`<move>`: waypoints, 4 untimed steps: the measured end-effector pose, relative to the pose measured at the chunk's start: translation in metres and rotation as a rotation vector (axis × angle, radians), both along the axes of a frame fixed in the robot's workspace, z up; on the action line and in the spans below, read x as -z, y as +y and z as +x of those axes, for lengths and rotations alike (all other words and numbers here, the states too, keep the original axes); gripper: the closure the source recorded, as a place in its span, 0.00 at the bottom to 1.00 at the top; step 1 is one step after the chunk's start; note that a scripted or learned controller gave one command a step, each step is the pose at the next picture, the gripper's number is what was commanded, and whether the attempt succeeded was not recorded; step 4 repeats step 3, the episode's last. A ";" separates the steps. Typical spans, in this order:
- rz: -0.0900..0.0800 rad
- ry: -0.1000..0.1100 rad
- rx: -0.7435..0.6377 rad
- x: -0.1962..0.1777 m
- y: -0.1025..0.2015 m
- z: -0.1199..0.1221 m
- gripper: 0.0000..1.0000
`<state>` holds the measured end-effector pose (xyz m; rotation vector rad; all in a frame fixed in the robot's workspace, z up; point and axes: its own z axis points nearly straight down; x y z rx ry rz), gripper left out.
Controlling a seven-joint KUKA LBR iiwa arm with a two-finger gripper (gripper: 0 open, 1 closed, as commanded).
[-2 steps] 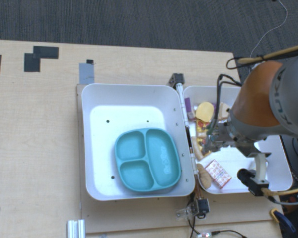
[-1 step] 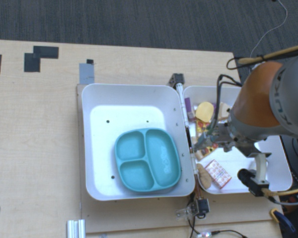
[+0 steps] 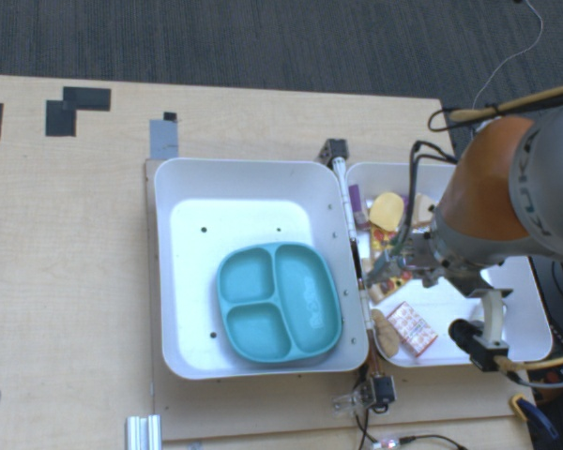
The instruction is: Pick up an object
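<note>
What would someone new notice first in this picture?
The blue divided plate stands out, lying alone in the left white bin. Next comes the grey arm with its orange band, reaching in from the right over the right bin, where small items such as a red-patterned packet are piled.

Bright, even overhead light; the left bin glares white, a soft shadow falls under the arm, and focus is slightly soft.

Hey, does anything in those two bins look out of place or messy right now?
Nothing looks spilled or broken. The blue divided plate lies flat but turned askew in the left bin. In the right bin, small items are crowded against the left wall, partly hidden under the arm.
</note>
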<state>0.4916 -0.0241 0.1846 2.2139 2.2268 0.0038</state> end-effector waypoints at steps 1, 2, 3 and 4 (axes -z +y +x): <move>-0.001 -0.003 0.003 0.098 -0.062 0.002 0.00; -0.002 -0.009 0.001 0.087 -0.062 0.004 1.00; 0.000 -0.001 0.000 0.000 -0.014 -0.004 1.00; 0.000 -0.001 0.000 0.000 -0.014 -0.004 1.00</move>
